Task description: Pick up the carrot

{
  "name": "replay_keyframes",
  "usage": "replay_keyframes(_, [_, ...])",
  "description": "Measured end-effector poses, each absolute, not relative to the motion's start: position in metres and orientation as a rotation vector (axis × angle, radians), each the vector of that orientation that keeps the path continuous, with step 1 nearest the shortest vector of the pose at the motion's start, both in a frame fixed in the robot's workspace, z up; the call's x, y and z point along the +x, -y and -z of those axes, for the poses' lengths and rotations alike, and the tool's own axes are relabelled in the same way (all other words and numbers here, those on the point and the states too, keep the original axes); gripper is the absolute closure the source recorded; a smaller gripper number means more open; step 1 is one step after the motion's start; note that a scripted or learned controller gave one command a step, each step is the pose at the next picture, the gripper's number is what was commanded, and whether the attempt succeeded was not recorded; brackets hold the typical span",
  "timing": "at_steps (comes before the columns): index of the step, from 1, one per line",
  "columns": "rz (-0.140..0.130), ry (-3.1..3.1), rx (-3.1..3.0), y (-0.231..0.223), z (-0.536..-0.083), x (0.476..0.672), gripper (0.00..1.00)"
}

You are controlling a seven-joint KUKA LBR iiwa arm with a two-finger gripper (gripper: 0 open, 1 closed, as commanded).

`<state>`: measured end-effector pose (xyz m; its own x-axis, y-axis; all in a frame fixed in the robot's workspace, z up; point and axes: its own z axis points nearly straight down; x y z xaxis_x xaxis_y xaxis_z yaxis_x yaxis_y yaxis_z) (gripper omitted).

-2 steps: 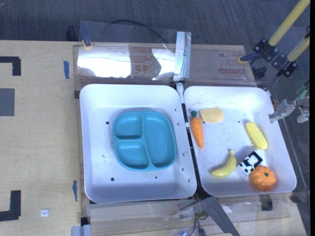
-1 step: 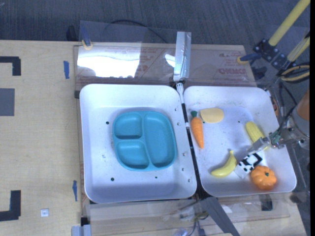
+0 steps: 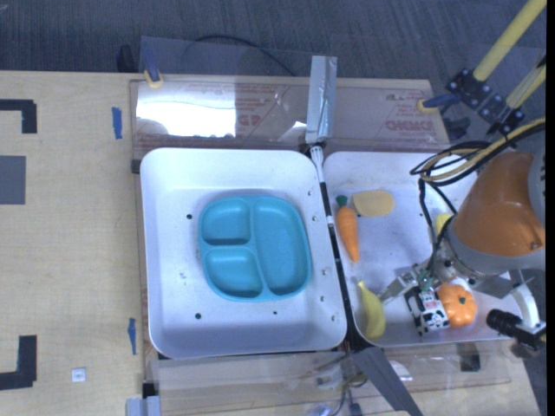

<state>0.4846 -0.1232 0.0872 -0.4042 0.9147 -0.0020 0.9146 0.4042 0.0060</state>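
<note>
Bins come first: the left bin (image 3: 165, 258) holds a blue plate (image 3: 256, 246) with three parts, and the right bin (image 3: 395, 250) holds the toy food. The arm (image 3: 496, 211) hangs over the right bin's near right corner. Its claw (image 3: 415, 287) is low there, next to a round orange toy (image 3: 458, 306).

The carrot (image 3: 348, 232) lies apart from the claw, along that bin's left wall, with its green top pointing to the far side. A pale lump (image 3: 373, 203) is just beside the top, and a banana (image 3: 373, 312) lies nearer.

I think the claw should lift, cross to the carrot's middle, turn to pinch across its thin body, and keep off the wall.

The big arm hides part of the bin. I cannot tell if the claw is open or closed, because it looks too small and muddled.
</note>
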Motion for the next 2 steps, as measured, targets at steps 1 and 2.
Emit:
replay_keyframes(1, [-0.001, -2.908, 1.162, 0.164, -0.166, 0.529, 0.00])
replay_keyframes(2, [-0.003, -2.934, 1.097, 0.107, -0.088, 0.539, 0.00])
